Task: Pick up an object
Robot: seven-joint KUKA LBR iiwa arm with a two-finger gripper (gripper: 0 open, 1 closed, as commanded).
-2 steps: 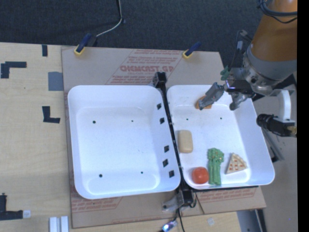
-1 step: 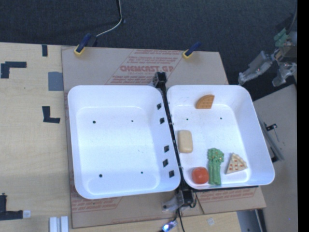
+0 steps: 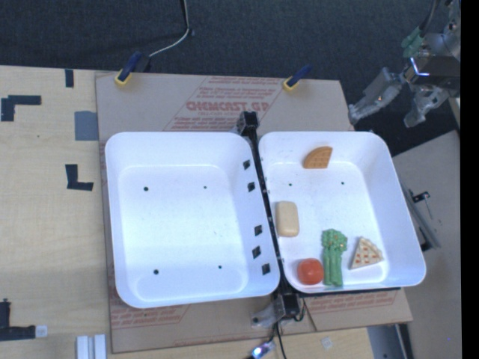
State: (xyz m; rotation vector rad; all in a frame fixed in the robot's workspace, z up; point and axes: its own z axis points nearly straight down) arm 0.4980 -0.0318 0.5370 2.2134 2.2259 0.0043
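Note:
The right bin [image 3: 374, 155] holds several toy foods. An orange waffle-like piece [image 3: 318, 158] lies near its far wall and a cream block [image 3: 287, 219] sits by its left wall. At the near edge a red tomato [image 3: 310, 271], a green stalk [image 3: 333, 257] and a pizza wedge [image 3: 366, 253] lie side by side. My gripper [image 3: 383, 117] hangs above the bench beyond the right bin's far right corner. It is open, its fingers [image 3: 368, 102] spread wide with nothing between them, well apart from all the foods.
The left bin [image 3: 179, 215] adjoins the right bin along a black clipped seam. Both rest on a cardboard sheet [image 3: 217, 103] held by a yellow and a blue clamp. A cable runs across the dark floor at the back.

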